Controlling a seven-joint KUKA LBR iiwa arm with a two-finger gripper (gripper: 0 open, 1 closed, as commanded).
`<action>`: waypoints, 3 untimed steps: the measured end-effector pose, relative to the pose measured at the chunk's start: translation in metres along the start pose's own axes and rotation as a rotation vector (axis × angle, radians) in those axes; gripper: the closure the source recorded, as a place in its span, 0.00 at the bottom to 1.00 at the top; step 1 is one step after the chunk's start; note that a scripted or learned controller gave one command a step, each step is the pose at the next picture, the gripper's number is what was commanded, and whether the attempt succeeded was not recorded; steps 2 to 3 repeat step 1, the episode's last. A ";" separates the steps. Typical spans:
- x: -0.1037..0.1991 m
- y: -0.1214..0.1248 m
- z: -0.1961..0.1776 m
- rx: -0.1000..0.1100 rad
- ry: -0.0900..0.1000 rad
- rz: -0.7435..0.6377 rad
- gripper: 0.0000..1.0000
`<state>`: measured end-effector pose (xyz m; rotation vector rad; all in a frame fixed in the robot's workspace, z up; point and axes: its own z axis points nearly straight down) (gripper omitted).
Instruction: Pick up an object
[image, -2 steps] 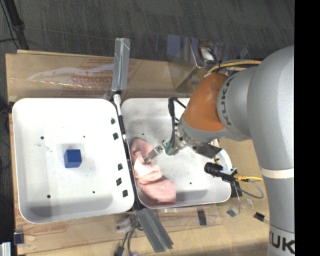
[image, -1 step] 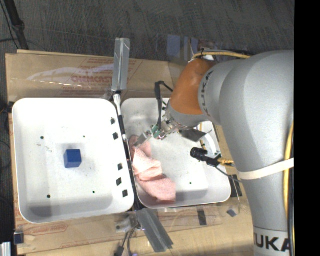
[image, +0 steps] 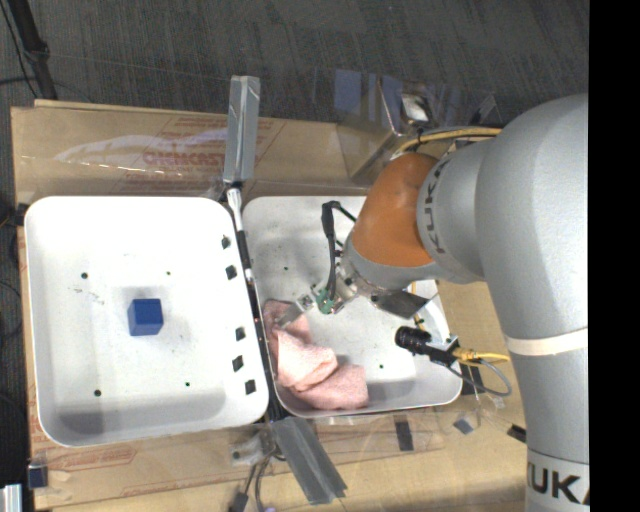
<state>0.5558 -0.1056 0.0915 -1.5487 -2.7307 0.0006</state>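
Note:
A blue cube (image: 146, 316) lies alone in the left bin (image: 60, 400), left of its middle. A pink, soft, crumpled thing (image: 315, 370) lies in the front left part of the right bin (image: 290, 225). My gripper (image: 296, 310) hangs low over the right bin, just above the pink thing's upper left end and close to the bin's left wall. The orange band and grey wrist cover the right half of that bin. I see nothing held in the gripper.
The divider between the two bins (image: 243, 300) carries several black clips. A grey bracket (image: 243, 125) stands at the back between the bins, and another (image: 305, 455) at the front. Cardboard (image: 120, 150) lies under both bins.

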 end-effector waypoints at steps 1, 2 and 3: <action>0.039 -0.066 0.000 -0.001 0.000 -0.048 0.00; 0.039 -0.066 0.000 -0.001 0.000 -0.048 0.00; 0.039 -0.066 0.000 -0.001 0.000 -0.048 0.00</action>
